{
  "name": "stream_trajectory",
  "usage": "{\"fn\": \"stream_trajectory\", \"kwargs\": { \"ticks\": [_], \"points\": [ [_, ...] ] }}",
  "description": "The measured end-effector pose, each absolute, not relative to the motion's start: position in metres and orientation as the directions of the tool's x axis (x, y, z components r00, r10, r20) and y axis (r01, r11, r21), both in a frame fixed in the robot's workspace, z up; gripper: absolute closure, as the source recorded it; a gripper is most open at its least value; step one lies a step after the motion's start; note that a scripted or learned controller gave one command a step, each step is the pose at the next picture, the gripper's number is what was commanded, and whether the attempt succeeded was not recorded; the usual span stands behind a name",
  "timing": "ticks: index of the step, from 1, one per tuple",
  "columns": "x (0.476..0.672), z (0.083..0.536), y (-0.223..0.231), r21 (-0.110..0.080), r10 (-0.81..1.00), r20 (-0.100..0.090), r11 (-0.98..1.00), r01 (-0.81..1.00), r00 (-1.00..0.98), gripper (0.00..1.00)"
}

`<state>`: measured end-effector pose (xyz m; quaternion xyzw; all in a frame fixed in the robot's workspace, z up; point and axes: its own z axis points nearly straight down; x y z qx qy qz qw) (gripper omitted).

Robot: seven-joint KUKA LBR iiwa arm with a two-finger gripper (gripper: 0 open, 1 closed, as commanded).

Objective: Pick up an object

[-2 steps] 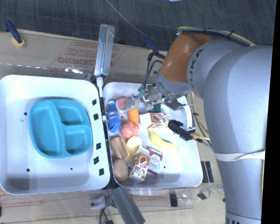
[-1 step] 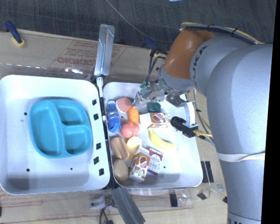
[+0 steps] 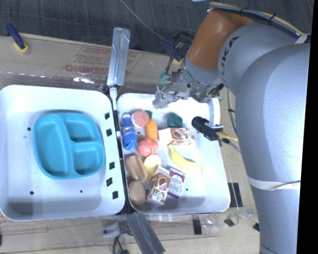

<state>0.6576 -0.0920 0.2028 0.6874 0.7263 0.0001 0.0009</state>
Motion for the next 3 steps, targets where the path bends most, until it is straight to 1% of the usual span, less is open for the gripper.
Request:
{"fn": "stream_trajectory", "kwargs": {
  "ticks": [1, 2, 3],
  "points": [
    [0.657, 0.201, -0.092, -0.001, 0.998, 0.0, 0.055, 0.998, -0.055, 0.0],
    [0.657, 0.21, -0.107, 0.0, 0.991, -0.001, 0.133, 0.991, -0.133, 0.0],
    [0.604, 0.231, -0.082, -0.003, 1.0, 0.0, 0.017, 1.0, -0.017, 0.0]
  ]
}}
